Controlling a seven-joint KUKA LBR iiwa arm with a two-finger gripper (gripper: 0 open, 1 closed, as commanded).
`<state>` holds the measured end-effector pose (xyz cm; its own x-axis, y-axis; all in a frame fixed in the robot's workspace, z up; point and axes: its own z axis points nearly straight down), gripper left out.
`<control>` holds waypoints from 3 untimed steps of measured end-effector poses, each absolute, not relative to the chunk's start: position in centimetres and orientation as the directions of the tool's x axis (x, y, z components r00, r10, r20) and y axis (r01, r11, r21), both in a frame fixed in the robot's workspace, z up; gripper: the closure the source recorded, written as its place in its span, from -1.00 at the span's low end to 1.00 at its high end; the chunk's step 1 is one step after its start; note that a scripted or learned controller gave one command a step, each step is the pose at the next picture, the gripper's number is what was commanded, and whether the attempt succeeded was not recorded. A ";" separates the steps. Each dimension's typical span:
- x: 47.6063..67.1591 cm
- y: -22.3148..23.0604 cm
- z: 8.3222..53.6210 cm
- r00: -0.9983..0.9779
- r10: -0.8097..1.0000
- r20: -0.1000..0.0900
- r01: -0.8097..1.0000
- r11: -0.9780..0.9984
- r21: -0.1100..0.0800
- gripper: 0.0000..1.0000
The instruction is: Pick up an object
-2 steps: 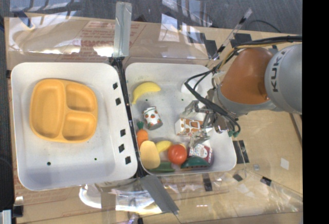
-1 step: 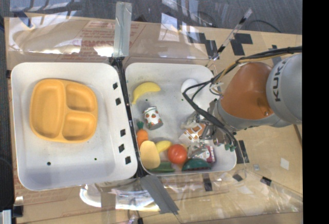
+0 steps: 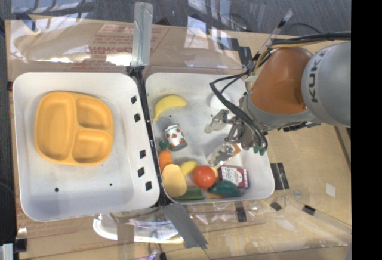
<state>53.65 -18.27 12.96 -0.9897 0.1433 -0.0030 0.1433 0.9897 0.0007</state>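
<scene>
The gripper (image 3: 219, 136) hangs over the middle of the right bin (image 3: 197, 81), with its fingers spread and nothing between them. The toys lie along the near and left edges of this bin: a banana (image 3: 168, 104), a small can (image 3: 174, 136), a tomato (image 3: 204, 176) and a red packet (image 3: 234, 176). A yellow divided plate (image 3: 73, 128) lies in the left bin (image 3: 36, 193).

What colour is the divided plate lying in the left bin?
The divided plate is yellow-orange all over, seen plainly in the camera view against the white left bin.

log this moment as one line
stage: reaching | gripper: above right bin | holding: nothing seen | nearest: red packet | left bin: yellow tray
</scene>
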 end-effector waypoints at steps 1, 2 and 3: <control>59.1 -14.1 11.9 -0.991 0.137 -0.001 0.137 0.991 0.002 -1.00; 60.4 -9.1 9.4 -0.997 0.074 -0.002 0.074 0.997 0.001 -1.00; 61.7 -13.6 11.7 -0.999 0.039 -0.004 0.039 0.999 -0.001 -1.00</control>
